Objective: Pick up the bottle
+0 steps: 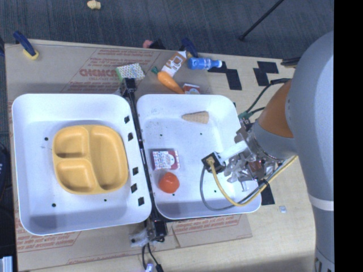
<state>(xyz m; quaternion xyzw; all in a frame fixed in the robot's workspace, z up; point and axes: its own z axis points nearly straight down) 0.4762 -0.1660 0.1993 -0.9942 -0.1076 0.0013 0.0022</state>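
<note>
A small blue bottle [203, 64] with a white cap lies on its side on the cardboard behind the right bin [148, 129], outside it. My gripper [240, 173] hangs low over the right bin's near-right corner, far from the bottle, with a yellow cable looping beneath it. The grey arm with its orange band comes in from the right and hides the bin's right rim.
The right bin holds a tan cone [195, 117], a red packet [164, 159] and a red ball [168, 182]. A yellow divided plate [89, 157] lies in the left bin [22, 129]. An orange carrot [169, 82] and a white-and-orange pack [174, 63] lie beside the bottle.
</note>
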